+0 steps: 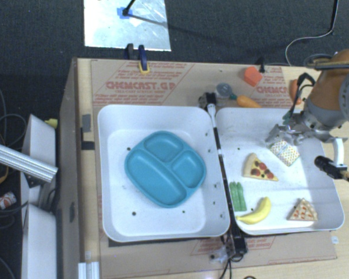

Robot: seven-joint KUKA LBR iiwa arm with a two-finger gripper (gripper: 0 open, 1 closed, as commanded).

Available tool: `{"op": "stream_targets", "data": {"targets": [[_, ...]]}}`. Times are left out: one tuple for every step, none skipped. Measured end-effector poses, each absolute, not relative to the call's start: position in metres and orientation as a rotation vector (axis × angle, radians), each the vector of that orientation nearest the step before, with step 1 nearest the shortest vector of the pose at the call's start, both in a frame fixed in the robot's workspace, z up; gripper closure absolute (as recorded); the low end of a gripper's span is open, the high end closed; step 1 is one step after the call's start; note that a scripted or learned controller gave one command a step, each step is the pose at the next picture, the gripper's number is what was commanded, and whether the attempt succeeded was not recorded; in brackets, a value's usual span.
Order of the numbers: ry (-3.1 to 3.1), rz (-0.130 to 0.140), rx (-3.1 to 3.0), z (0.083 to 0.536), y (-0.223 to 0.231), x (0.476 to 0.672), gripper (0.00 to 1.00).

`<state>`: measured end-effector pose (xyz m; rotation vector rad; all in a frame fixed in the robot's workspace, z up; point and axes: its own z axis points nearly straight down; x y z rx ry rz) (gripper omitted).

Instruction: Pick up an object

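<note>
Pincer [283, 135] is low over the back half of the right white bin [244, 132], on the end of the grey arm [331, 95], which comes in from the right. Can't tell from this angle whether it's spread or pressed together, too much metal clutter.

Target candidate: a small white speckled square packet [285, 152], lying tilted on the bin floor right at the front edge of the pincer. It's touching or nearly touching; can't tell which. Can't confirm a grip on it.

Rest of the right bin, all toward the front:
- triangular toy pizza slice with red dots [259, 168], just left of and in front of the packet, apart from it
- second triangular wedge, tan crust with a red top [303, 211], front right corner area
- yellow toy banana [256, 211], near the front wall
- green ribbed toy vegetable [238, 196], by the left wall, just beside the banana's left end

Left white bin [122, 127]: one blue three-compartment plastic plate [164, 168], roughly centred, turned at a slant.

On the cardboard-covered desk [139, 86] behind the bins: an orange block [252, 76], an orange carrot-shaped toy [248, 102] just outside the right bin's back rim, and a grey round disc [224, 90] near the bins' shared corner. A blue and yellow clamp [142, 58] sits on the desk's back edge.
</note>
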<state>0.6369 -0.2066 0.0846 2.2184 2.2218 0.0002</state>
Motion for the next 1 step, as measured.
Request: {"op": "stream_targets", "data": {"targets": [[2.221,0.003,2.214,0.0963,-0.2069,0.6382,1.00]]}}
